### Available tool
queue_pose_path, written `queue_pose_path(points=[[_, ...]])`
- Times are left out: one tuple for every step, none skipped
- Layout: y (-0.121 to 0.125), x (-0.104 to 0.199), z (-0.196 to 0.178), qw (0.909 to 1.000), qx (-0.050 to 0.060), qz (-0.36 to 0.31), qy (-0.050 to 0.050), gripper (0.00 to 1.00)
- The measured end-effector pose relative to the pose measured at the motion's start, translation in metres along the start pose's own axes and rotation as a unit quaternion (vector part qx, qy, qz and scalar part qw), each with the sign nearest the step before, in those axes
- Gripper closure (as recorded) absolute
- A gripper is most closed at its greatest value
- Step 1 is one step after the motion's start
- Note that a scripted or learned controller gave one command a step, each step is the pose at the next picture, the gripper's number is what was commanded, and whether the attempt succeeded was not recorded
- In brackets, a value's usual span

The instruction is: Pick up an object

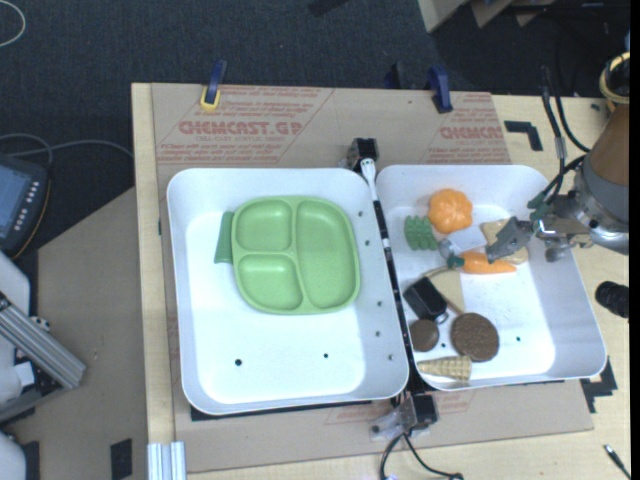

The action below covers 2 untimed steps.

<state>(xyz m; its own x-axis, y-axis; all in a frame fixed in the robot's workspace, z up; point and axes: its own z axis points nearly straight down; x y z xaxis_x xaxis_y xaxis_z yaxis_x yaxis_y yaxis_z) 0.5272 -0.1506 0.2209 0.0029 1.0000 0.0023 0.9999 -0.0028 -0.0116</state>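
Right bin, upper half: small orange carrot-shaped piece lies flat on the floor, the likely target. Gripper sits right over its upper right end, dark fingers angled down toward it; whether they are spread or closed on anything cannot be told at this angle.

Relative to the carrot piece: orange round fruit up and to the left, near. Green ridged block to the left, just below the fruit. Black flat rectangle down-left. Two brown discs further down, a small one and a large one, side by side. Tan cone-shaped piece below those, at the bin's near rim.

Well to the left, in the left bin: green divided plate, three compartments.
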Motion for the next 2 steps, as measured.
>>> queue_pose_path(points=[[0.003,0.000,-0.006,1.0000,-0.006,-0.001,-0.001,0.00],[0.003,0.006,0.038,1.0000,-0.003,-0.002,0.000,0.00]])
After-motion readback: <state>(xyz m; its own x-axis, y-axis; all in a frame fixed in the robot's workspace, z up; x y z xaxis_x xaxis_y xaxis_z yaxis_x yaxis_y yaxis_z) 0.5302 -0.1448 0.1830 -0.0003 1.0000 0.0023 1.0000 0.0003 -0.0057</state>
